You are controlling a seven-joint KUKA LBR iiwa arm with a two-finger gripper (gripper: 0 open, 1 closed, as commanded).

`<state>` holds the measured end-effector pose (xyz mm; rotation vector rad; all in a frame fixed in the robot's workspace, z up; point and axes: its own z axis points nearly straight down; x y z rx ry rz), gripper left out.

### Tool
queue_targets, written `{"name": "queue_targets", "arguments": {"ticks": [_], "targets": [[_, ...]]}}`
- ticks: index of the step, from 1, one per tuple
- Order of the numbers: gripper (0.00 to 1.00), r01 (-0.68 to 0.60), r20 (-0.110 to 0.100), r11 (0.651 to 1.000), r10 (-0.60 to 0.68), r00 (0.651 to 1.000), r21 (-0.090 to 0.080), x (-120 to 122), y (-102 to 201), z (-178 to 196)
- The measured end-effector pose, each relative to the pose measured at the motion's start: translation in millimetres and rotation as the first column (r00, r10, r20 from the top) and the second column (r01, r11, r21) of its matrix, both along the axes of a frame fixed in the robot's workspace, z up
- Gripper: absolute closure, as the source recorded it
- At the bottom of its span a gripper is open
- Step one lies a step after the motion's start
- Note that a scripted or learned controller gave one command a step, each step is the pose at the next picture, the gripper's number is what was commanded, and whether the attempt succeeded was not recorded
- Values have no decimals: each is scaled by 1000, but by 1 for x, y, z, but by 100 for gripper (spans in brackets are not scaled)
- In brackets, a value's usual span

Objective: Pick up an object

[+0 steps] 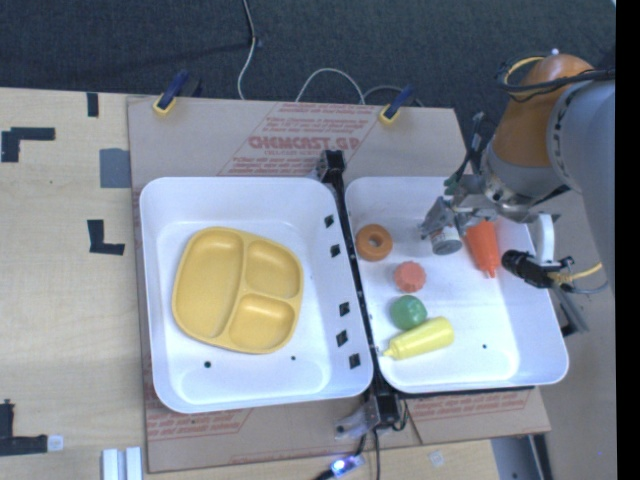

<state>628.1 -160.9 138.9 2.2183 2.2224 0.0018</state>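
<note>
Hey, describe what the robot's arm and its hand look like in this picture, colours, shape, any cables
The arm is thick and rounded, with smooth grey casing and a glossy orange band above the wrist. Thin dark cables loop along that band and run down toward the wrist. The hand is a small metallic grey assembly, darker and more angular than the casing. A black fitting with yellowish wiring sits beside it.

Red print reading "CHEMCAST GP" runs across the brown cardboard sheet point(300, 143) under the bins, at twelve o'clock from the left bin point(160, 268). Fainter red lines around it are too small to read.
</note>
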Motion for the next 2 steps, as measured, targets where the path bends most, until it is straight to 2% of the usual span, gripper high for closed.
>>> {"name": "queue_targets", "arguments": {"ticks": [1, 2], "targets": [[100, 0, 1, 1000, 0, 1000, 0, 8, 2, 45], [100, 0, -1, 1000, 0, 1000, 0, 9, 2, 62]]}}
